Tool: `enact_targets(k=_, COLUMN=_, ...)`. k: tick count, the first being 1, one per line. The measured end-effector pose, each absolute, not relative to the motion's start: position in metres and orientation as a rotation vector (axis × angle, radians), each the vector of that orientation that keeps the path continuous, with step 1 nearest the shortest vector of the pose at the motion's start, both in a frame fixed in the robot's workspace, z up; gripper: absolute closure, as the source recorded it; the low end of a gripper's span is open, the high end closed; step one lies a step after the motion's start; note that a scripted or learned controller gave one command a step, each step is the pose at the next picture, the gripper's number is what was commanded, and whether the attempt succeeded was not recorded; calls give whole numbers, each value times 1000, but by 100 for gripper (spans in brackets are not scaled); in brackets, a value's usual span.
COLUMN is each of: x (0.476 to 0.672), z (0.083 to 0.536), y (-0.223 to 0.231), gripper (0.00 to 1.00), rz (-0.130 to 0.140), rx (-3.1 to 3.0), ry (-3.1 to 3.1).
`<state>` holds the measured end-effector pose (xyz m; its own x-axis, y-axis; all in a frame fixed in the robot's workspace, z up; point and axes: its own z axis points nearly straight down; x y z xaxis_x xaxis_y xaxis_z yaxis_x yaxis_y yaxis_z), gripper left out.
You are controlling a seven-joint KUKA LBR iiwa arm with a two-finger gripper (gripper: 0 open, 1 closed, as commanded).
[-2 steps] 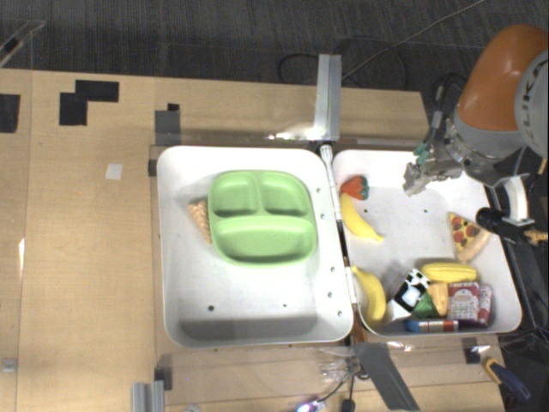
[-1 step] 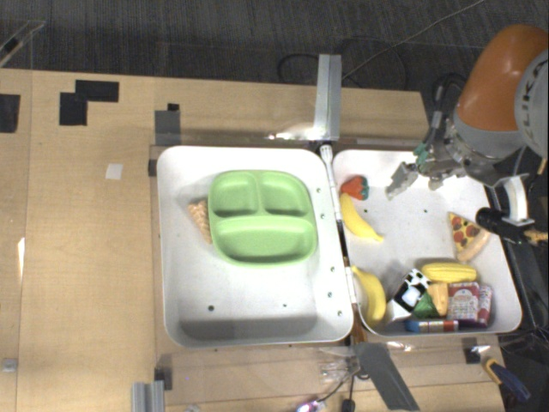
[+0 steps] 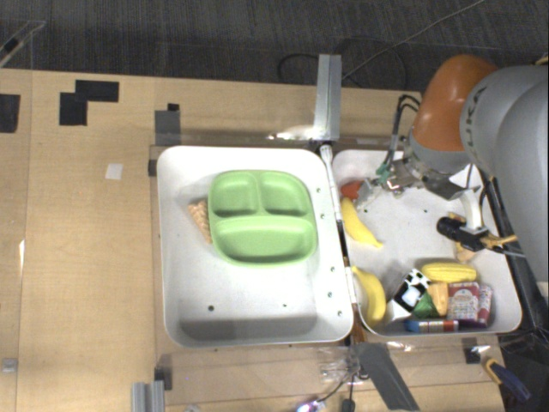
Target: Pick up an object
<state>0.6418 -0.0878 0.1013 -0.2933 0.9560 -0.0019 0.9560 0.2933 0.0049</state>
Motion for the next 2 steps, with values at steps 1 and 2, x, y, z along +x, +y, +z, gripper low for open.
enact_targets(k=1, x=657, z=89, y=-98, gripper=0, rz=1, rx=1855, ry=2535)
enact_targets(k=2, x=665, z=88, y=-93, gripper=0, rz=-23, rx=1911, ry=2514)
